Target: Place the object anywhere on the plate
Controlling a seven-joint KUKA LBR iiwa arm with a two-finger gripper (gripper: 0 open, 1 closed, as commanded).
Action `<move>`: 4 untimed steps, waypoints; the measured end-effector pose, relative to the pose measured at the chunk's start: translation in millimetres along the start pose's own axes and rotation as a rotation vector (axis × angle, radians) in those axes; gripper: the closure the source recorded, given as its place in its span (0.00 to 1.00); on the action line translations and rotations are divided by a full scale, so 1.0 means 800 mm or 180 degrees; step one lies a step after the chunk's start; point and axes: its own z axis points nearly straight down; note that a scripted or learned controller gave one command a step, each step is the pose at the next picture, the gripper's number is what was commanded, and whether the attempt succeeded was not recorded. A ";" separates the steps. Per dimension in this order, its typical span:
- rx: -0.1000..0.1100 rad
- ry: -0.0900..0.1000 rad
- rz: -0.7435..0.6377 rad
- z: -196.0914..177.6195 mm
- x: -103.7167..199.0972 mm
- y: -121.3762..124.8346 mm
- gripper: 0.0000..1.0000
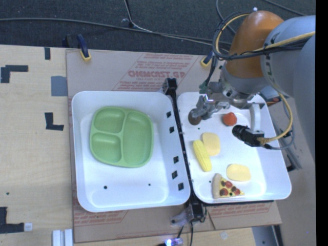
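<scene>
The tool (196, 116) hangs over the right bin (271, 186); I cannot tell its opening. Below it lie corn (202, 155), a pizza slice (224, 186) and a tomato (229, 119). The green plate (122, 136) sits in the left bin (92, 188).

The green plate (122, 136) looks like smooth moulded plastic with a soft sheen, lying in the left bin (82, 183), itself glossy white plastic. At three o'clock from it, the right bin (271, 181) has the same shiny white finish. The toy foods in it look like plastic too: the corn cob (202, 155) is ribbed, the pizza slice (224, 186) matt, the red tomato (229, 119) smooth. Under both bins lies a matt brown cardboard sheet (128, 68) with red print; at nine o'clock the bench (31, 152) looks like pale wood. The gripper (201, 111) looks like dull metal, and the arm's orange band (251, 37) is glossy.
</scene>
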 end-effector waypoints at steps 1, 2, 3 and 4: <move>0.0000 0.0002 -0.0003 -0.012 0.069 -0.023 1.00; 0.0006 -0.0002 0.0000 0.006 0.134 -0.044 1.00; -0.0004 0.0002 -0.0007 -0.014 0.208 -0.059 1.00; 0.0005 -0.0011 0.0015 0.002 0.195 -0.069 1.00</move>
